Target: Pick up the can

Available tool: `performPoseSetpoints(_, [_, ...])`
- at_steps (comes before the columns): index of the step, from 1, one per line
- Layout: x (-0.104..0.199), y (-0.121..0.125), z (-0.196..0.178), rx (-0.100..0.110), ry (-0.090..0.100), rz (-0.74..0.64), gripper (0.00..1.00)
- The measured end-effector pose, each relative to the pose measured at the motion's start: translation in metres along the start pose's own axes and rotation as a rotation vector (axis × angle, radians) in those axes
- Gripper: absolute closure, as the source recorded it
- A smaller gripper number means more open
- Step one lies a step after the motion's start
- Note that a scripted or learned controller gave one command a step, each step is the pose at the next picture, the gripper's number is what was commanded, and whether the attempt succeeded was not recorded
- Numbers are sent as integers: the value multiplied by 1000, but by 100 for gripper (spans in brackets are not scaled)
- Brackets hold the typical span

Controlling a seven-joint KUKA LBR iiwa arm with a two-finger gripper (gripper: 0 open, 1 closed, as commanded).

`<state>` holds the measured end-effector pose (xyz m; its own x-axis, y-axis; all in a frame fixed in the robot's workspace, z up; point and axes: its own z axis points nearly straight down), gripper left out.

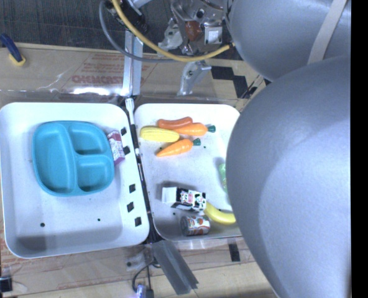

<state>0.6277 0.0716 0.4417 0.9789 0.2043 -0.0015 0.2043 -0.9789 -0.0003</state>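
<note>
can (196, 225) on its side, axis left-right

A cardboard-covered counter (59, 67) carries two shallow white bins side by side, the left bin (16, 185) and the right bin (148, 166) touching along their inner walls. Near the counter's far left corner lies a small blue-and-yellow tool (11, 48).
</note>
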Motion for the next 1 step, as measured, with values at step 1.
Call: performPoseSetpoints(1, [3,-92,2,2,-7,-489,0])
